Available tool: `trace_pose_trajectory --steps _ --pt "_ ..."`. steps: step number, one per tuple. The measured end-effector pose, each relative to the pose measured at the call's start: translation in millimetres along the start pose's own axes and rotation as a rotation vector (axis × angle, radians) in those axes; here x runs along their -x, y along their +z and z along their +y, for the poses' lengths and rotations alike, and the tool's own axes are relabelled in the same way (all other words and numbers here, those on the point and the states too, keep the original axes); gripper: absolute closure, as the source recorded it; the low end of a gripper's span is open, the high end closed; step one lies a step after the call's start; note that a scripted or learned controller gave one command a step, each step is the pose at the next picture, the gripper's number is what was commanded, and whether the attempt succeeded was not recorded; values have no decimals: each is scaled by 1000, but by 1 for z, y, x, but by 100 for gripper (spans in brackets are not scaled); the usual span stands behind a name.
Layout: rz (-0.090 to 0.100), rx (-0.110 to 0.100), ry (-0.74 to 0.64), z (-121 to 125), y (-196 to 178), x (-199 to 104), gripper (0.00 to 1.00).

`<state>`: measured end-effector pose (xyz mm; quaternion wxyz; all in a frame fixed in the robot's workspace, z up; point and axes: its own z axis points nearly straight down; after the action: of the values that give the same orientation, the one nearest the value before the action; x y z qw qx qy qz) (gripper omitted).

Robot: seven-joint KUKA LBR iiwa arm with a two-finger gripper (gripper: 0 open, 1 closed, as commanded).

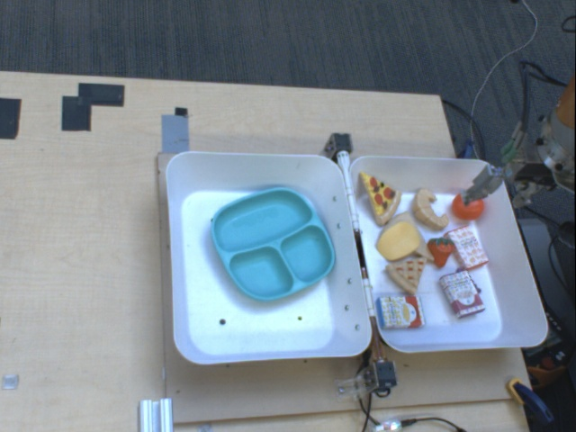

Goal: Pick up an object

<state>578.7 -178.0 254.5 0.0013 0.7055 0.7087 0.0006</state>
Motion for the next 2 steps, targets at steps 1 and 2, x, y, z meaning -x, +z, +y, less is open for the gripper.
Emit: trace_pose_trajectory --steps 1,2 --pt "-3 13 1 -17 131 27 0" --pt "-2 11 3 -60 162 -63 0"
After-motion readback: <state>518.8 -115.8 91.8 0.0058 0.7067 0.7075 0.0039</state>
